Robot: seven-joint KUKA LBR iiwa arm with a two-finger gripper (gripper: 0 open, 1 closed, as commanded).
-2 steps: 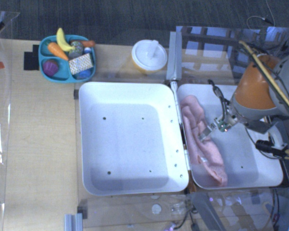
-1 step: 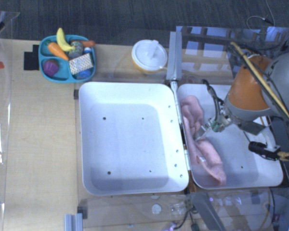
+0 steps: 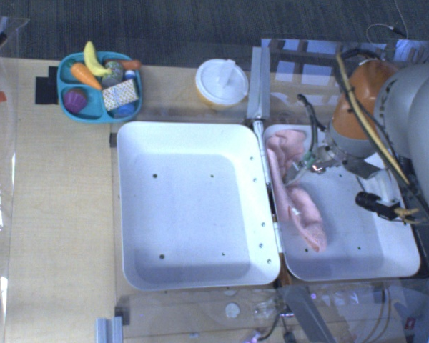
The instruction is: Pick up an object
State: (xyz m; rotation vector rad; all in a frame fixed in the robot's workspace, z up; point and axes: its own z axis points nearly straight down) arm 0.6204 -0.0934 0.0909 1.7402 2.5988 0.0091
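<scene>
A pink cloth lies crumpled along the left side of the right bin, stretching from the back wall toward the front. My gripper reaches in from the right and hangs low over the upper half of the cloth, right at its folds. Whether it touches the cloth is unclear.
The left bin sits beside the right one, their walls meeting at the middle. On the bench behind stand a blue tray of toy food and a white lidded cup. The arm's bulk covers the right bin's back right corner.
</scene>
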